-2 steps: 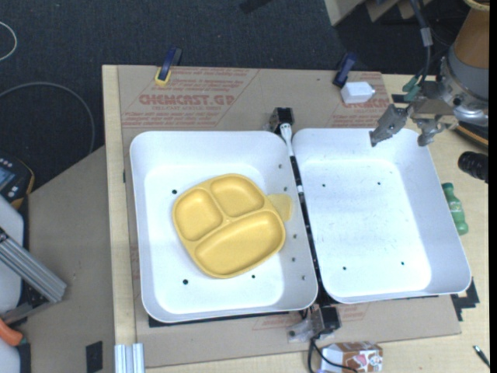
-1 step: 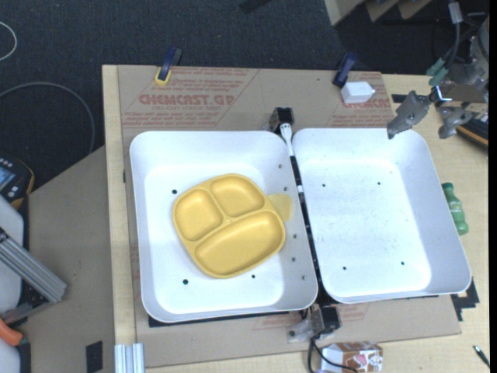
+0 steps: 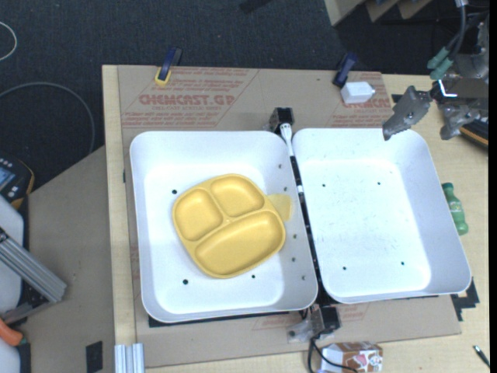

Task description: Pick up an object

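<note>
gripper hangs at the far right of the scene, over the far right corner of the right bin; its two fingers stand apart with nothing between them, one finger reaching toward the bin's far rim. going from the left: the left bin holds a yellow divided plate, lying flat near the bin's middle, with two small compartments on its far side and one large compartment on its near side. a small pale yellow piece lies just beside the plate's right edge, touching it or nearly so. between the two bins runs a black strip. the right bin's floor shows scattered dark specks. a white block sits on the bench beyond the right bin's far rim, and a green object lies just outside that bin's right rim.
</note>
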